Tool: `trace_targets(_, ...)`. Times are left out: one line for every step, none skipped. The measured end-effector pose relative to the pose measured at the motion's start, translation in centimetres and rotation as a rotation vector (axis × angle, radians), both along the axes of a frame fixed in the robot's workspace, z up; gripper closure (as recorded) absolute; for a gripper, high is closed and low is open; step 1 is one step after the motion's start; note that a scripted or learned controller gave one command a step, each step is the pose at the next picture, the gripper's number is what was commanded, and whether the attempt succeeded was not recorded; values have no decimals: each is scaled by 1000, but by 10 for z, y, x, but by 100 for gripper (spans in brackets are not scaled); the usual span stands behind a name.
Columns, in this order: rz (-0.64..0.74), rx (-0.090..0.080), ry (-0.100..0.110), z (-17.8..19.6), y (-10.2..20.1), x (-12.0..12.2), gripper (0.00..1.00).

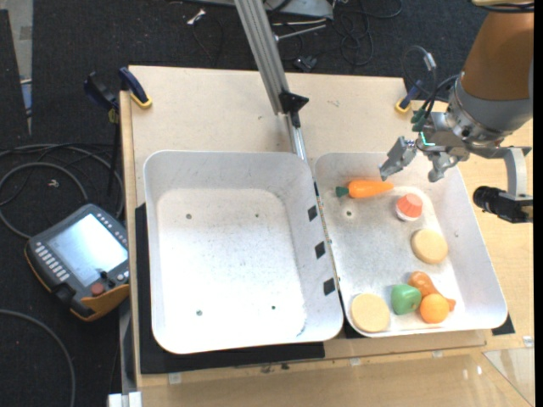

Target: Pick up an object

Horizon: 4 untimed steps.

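Pale wood table (221, 100) carries two white bins, left bin (170, 227) and right bin (475, 253). Reaching in from the right, the arm (501, 66) poses its tool (417, 166) over the right bin's far edge, fingers spread apart, gripping nothing. Below lies one carrot (370, 189) (just beside the tool), plus five more toy foods.

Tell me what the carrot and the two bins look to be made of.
Carrot: likely moulded plastic, a toy; uniform orange, smooth, with a flat green stub. Left bin and right bin: probably thin formed plastic, matt white; rounded corners and rolled rims suggest it, with grey scuffing on the floors.
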State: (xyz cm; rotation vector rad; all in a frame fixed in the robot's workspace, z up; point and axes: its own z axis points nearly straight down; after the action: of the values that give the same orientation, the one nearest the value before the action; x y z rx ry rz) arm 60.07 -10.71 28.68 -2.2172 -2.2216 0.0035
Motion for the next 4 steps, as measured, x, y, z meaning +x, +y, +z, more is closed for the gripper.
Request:
trace_targets(-1,-1,-4,2,0,1,0)
trace_targets(-3,-1,2,-48,-5,-8,0)
trace_targets(-3,0,2,-95,3,-10,0)
trace_targets(-2,0,2,-141,6,-6,0)
